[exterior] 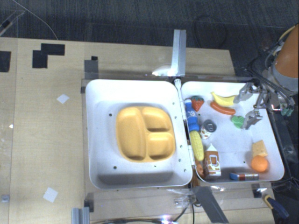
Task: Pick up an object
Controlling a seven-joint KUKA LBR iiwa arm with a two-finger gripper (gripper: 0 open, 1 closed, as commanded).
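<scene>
The claw (248, 107) is hanging over the far right part of the right bin (275, 171), its two fingers standing apart with nothing between them, one finger toward the bin's far wall and the other just above a small green toy (238, 121). That green toy is sitting closest to the claw, just off its nearer finger, and is the likeliest object to be picked. Slightly farther off, on the side away from the arm, a red sausage (222, 108) and a yellow banana (224, 98) are lying against each other. Farther out, a grey round cap (210, 125) is resting alone, and a yellow sponge block (259, 148) and an orange (259, 164) are sitting toward the bin's near corner. Farthest within this bin are a strawberry (198, 101), a blue bottle (191, 117), a corn cob (196, 143), a juice carton (212, 161) and a marker (244, 176). Beyond them all, the left bin (100, 101) is holding one yellow divided plate (144, 133).

Risk: a descent here is likely to close on bare floor or nudge the green toy aside, since the fingers are straddling a spot beside it. Count: one of each item, eleven objects in the right bin, two bins.
</scene>
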